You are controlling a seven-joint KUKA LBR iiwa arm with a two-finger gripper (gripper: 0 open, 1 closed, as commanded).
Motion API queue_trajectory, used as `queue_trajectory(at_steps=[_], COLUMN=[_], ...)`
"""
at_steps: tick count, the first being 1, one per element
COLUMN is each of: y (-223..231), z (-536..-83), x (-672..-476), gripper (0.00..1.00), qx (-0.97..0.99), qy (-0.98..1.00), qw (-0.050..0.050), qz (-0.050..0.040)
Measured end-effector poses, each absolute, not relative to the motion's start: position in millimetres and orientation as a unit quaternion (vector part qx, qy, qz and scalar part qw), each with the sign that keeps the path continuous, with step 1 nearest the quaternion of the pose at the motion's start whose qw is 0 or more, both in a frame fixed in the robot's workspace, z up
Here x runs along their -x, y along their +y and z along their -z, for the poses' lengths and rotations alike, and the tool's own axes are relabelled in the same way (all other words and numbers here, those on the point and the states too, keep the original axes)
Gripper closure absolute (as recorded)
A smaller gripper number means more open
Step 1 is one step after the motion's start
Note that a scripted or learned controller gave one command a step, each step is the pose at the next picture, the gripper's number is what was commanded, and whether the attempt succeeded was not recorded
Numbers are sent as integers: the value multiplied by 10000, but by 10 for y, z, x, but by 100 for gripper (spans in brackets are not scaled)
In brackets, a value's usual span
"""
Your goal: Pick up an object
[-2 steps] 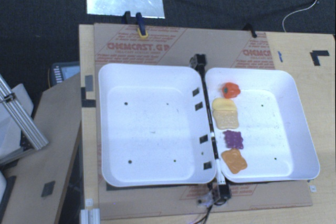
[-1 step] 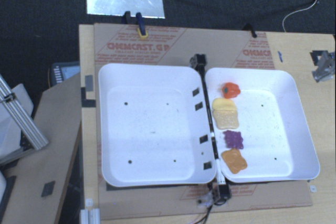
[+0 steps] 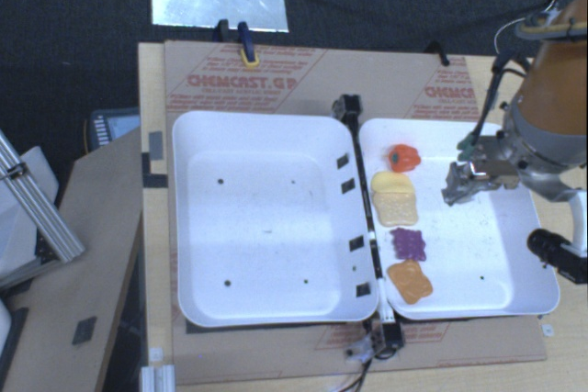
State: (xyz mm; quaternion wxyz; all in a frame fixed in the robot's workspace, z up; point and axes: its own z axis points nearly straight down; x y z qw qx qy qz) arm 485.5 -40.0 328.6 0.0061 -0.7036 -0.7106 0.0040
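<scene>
Lower centre-right of the frame, right bin (image 3: 524,294): an orange piece (image 3: 410,281) lies nearest, then a purple piece (image 3: 408,243), a pale bread-like slice (image 3: 395,201) and a red-orange piece (image 3: 402,158), lined along the bin's left wall. The gripper (image 3: 457,188) hangs right of the slice, apart from it; its grip state cannot be determined. The left bin (image 3: 197,289) lies beside.

Red "CHEMCAST GP" lettering runs across the brown board (image 3: 303,69) under the bins, repeated toward the frame's upper right.
</scene>
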Motion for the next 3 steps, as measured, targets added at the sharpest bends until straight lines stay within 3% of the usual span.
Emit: queue_trajectory(at_steps=[1,2,3], y=[-1002,-1653,-941], z=[-4602,-5230,-3920], x=[-4889,-4861,-4865], gripper=[100,100,100], qx=[7084,7089,7036], qy=[-7058,-7053,-7106], qw=[-77,-58,42], qz=[46,18,-19])
